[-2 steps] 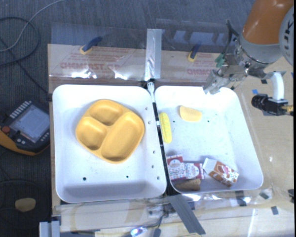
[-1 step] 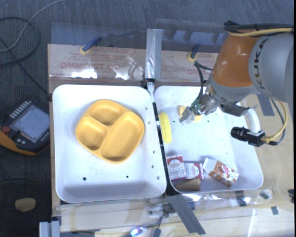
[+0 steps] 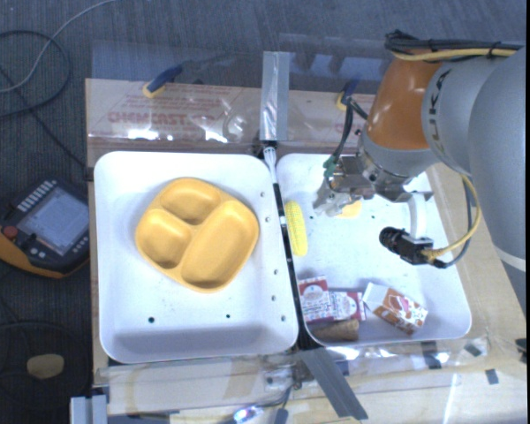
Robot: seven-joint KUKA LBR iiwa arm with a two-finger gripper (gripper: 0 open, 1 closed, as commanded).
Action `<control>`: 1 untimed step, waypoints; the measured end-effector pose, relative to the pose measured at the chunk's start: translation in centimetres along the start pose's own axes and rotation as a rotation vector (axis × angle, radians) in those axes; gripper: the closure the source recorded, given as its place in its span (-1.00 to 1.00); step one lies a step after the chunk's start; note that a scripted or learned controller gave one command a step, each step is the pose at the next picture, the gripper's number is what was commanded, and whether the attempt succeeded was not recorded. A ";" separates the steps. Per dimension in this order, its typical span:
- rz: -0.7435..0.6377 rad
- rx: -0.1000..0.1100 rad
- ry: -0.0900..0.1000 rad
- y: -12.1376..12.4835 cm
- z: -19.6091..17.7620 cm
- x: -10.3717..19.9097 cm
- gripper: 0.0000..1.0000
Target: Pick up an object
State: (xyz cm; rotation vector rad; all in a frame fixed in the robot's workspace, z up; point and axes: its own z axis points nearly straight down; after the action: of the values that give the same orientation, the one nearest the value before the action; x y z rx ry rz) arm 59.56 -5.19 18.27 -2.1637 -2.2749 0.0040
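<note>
Near edge, right bin (image 3: 455,321): a red-and-white packet (image 3: 322,303) and an orange-and-white carton (image 3: 399,311) lie side by side against the near wall, with a brown lump (image 3: 336,329) tucked just nearer than the packet.
Near-left of the tabletop: left bin (image 3: 124,325), holding a yellow divided tray (image 3: 197,232) that sits about its middle, well apart from the arm.
Divider wall: a small yellow corn cob (image 3: 294,229) lies on the right bin's floor, just beside the wall between the bins, its long axis running near-to-far.
Mid right bin: a black connector (image 3: 405,244) on a yellow cable hangs off the arm, right of the bin's bare centre.
Far half, right bin: end effector (image 3: 340,200) is low over the floor, with a small pale-yellow piece (image 3: 350,208) right under its tip.
End effector state: cannot tell how wide it stands or whether the pale-yellow piece is in its hold; the wrist body hides the contact.
Key relation: the pale-yellow piece is directly beneath the tip; the corn cob lies to its left and slightly nearer.
Judgement: the nearest candidate is the piece below, so a straight descent looks the likely move; for the cob it would shift left and close across its short width.
</note>
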 end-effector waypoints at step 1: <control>-0.099 -0.002 -0.003 1.9 -9.5 -4.1 1.00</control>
State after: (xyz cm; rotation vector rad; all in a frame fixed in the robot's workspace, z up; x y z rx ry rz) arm 61.67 -9.15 27.79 -2.0516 -2.3816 0.0044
